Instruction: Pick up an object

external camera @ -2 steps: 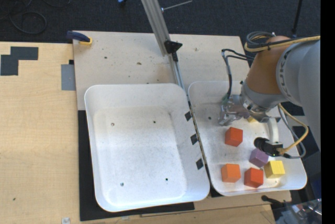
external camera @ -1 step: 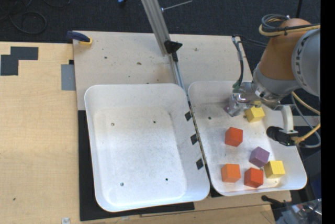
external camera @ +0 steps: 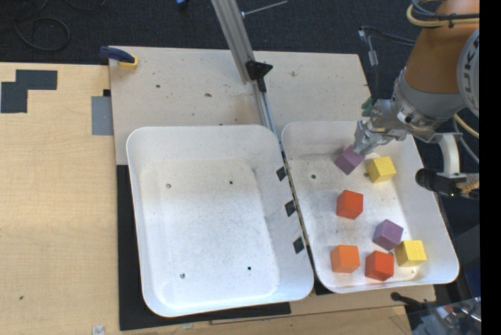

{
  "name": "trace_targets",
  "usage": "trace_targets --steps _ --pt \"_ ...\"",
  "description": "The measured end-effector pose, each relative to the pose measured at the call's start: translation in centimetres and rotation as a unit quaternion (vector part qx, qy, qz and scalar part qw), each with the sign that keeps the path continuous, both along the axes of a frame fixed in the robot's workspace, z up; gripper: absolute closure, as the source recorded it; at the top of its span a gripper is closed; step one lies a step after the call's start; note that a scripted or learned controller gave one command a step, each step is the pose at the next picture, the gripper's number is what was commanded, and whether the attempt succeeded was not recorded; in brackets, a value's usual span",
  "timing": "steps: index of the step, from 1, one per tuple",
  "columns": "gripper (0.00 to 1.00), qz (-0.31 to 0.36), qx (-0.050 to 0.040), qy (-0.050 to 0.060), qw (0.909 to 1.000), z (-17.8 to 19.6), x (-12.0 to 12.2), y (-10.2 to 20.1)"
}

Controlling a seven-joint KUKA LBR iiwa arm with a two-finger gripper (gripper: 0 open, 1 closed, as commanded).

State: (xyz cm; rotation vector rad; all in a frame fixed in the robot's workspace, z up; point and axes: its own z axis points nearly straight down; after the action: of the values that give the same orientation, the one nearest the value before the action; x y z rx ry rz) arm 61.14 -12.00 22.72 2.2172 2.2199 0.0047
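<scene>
Fingers [external camera: 362, 145] of the grey arm reaching in from the right of the frame are closing on a purple cube [external camera: 349, 160], holding it tilted over the upper part of the right bin [external camera: 313, 139]. Just beside it a yellow cube [external camera: 380, 169] is lying, while a red cube [external camera: 350, 204], a second purple cube [external camera: 387, 233], an orange cube [external camera: 344, 258], another red cube [external camera: 379, 264] and another yellow cube [external camera: 411, 251] are sitting lower in that bin. Left bin [external camera: 156, 145] is sitting beside it on the table [external camera: 180, 87].

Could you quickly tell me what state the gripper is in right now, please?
Gripper: shut on the purple block, which sits between its jaws above the right bin.
</scene>
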Motion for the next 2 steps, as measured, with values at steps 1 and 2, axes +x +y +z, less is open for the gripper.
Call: trace_targets --steps 1,2 --pt "1.00 0.002 0.0002 0.003 1.0000 0.3 0.0 0.0" --pt "1.00 0.001 0.0014 0.005 1.0000 0.3 -0.6 4.7"
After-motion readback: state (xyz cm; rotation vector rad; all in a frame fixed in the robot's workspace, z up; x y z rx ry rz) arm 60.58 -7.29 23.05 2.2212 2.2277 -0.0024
